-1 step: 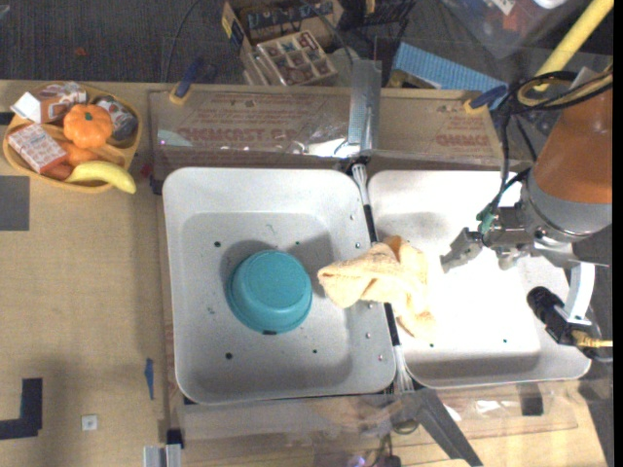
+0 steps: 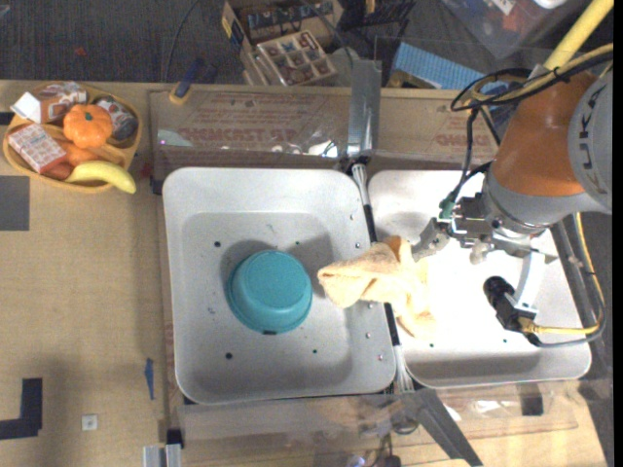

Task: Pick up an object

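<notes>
Teal plastic bowl (image 2: 271, 291), upturned, is set in the left bin (image 2: 195, 212), just beside a yellow cloth (image 2: 375, 277). The cloth is draped across the divide into the right bin (image 2: 565, 363), crumpled. The gripper (image 2: 428, 241) is positioned at the cloth's right end, near or touching it; whether it is spread or pinching cannot be told. A dish of toy fruit (image 2: 70, 136) is placed well apart on the bench's far left. Cables and the wrist obscure part of the right bin.
</notes>
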Controlling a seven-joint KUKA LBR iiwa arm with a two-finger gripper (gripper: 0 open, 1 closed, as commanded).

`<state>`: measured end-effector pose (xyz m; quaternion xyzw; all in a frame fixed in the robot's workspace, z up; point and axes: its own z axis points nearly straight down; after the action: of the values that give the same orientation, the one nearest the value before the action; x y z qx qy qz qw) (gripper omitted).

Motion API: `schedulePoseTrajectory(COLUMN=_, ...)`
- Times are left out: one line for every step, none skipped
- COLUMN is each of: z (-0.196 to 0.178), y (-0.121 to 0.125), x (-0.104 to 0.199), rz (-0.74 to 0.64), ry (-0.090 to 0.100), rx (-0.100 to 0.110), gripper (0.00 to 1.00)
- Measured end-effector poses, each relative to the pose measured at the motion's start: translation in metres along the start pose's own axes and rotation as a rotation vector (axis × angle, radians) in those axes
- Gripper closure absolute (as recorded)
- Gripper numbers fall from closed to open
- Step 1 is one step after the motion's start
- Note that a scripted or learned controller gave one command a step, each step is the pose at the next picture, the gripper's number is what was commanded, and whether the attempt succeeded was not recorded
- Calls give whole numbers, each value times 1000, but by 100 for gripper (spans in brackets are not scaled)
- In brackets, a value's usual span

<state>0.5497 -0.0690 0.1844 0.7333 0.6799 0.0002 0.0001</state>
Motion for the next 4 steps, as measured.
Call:
schedulePoseTrajectory(z=0, y=36, x=10, rz=-80, ry=-1, rx=-3, gripper=0)
schedulePoseTrajectory(z=93, y=57, x=-34, rz=-245, ry=1, rx=-11, gripper=0)
schedulePoseTrajectory(z=82, y=59, x=-36, rz=-240, ry=1, rx=-17, gripper=100)
schedulePoseTrajectory(z=81, y=59, x=-36, rz=-239, ry=1, rx=-17, gripper=0)
